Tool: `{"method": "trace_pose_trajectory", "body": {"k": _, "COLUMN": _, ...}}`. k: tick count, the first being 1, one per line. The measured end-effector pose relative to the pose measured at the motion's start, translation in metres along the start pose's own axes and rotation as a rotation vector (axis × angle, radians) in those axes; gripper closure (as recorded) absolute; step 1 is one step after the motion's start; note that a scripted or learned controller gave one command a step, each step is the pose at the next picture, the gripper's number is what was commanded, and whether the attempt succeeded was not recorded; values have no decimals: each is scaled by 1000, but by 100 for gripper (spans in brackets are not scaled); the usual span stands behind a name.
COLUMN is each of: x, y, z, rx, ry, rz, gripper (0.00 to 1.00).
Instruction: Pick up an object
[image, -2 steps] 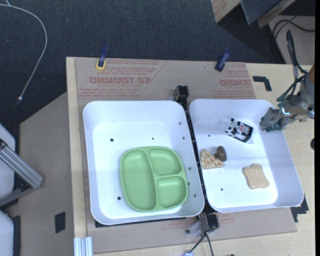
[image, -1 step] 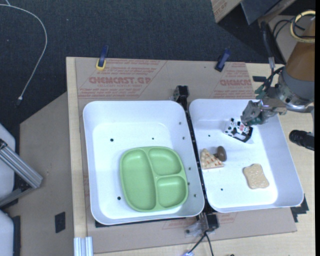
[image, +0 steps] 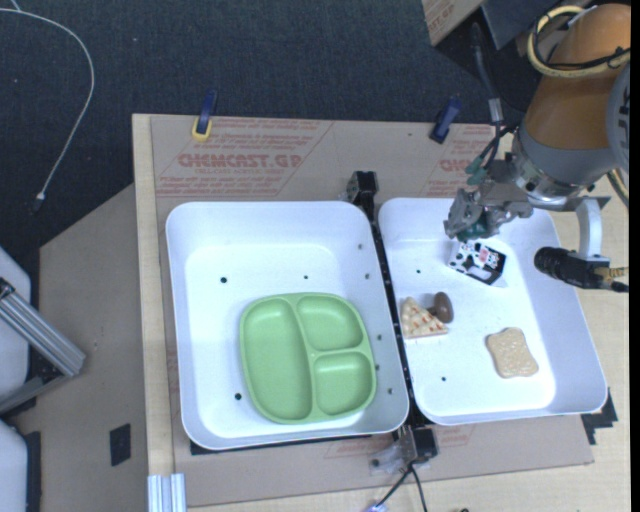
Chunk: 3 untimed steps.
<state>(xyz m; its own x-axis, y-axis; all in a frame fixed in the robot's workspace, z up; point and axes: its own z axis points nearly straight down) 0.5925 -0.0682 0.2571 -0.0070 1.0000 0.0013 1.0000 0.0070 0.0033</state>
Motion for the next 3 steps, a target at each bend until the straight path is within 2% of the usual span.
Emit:
{"method": "trace_pose_trajectory", "body": {"k": 1, "x": 43, "y": 9, "z": 10, "rx": 4, "ry": 1, "rz": 2, "gripper": 100}}
{"method": "trace_pose_trajectory", "body": {"k": 2, "x": 95, "y": 23, "z": 7, "rx": 0, "ry": 0, "rz": 1, "gripper": 100}}
{"method": "trace_pose_trajectory", "body": {"k": 3, "x": 150, "y": 47, "z": 17, "rx": 1, "ry": 1, "rz": 1, "gripper": 100}}
